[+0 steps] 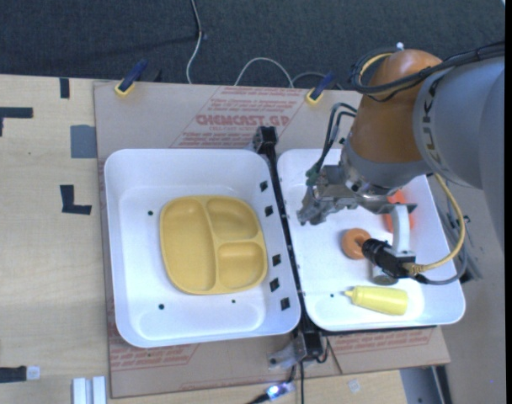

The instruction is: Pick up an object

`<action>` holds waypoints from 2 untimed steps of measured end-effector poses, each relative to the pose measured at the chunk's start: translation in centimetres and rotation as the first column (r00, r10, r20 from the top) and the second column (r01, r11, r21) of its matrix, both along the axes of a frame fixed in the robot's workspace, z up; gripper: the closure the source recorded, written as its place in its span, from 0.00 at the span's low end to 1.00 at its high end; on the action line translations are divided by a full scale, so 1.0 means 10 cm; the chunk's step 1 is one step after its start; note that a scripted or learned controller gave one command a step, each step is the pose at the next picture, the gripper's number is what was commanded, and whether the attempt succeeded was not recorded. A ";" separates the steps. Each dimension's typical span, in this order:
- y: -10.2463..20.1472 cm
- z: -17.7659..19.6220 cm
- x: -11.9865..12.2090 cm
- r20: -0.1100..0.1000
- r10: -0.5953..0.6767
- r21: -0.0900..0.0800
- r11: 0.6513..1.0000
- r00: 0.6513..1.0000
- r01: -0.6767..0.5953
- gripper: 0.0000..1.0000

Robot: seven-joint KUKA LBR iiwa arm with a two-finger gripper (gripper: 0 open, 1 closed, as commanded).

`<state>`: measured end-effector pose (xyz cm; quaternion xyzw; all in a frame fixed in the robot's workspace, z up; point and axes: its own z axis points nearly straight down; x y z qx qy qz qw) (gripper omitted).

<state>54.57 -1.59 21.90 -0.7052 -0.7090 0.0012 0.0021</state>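
In the right bin (323, 305), my gripper (312, 212) hangs low over the bin's left part, close to the divider between the bins. A small round orange object (352, 242) lies on the bin floor just right of the gripper. A yellow squeeze bottle (380, 300) lies on its side near the front edge. An orange and white piece (400, 222) lies further right, partly hidden under the arm. Nothing shows between the gripper's tips.
The left bin (125, 183) holds a yellow divided plate (212, 244) in its middle. A black clip strip (277, 225) runs along the seam between the bins. The arm's grey and orange body (399, 116) covers the back of the right bin.
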 end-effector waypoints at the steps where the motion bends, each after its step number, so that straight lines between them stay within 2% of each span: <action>1: 0.61 -0.01 -0.22 0.000 0.002 0.001 1.000 1.000 -0.002 1.00; 2: 1.11 0.12 -0.36 0.003 0.003 0.000 1.000 1.000 -0.003 1.00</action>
